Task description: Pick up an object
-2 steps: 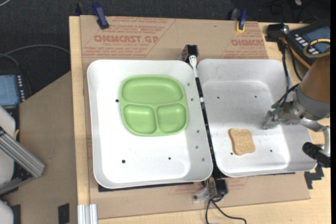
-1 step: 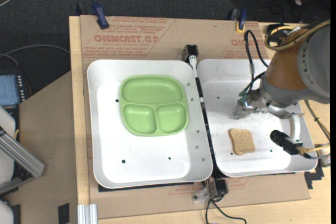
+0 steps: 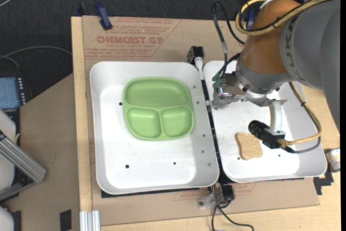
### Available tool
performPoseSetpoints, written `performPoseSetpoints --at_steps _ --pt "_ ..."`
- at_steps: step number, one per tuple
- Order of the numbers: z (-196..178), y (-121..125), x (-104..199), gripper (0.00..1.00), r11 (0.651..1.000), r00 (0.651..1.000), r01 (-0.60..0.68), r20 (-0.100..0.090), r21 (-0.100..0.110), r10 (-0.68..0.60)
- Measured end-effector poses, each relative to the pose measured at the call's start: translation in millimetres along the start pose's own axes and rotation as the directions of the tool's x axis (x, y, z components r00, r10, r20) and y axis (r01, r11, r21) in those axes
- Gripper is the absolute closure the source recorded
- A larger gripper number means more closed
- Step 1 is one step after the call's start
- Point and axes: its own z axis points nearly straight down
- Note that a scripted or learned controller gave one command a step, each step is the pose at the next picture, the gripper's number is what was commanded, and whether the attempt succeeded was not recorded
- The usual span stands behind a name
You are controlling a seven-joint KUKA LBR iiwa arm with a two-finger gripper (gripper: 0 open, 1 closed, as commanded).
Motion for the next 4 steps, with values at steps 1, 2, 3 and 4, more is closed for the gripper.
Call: performPoseSetpoints --at_steps 1,2,3,4 --pt "-47 -12 90 1.00 1.000 1.000 -0.002 -0.001 0.004 0.002" --pt "-40 -44 166 1.00 1.000 1.000 -0.006 0.002 0.015 0.006" --pt "-99 -70 46 1.00 1.000 1.000 -0.026 0.007 0.005 0.026" --pt "-354 -66 63 1.00 1.000 1.000 -0.011 0.000 -0.011 0.011"
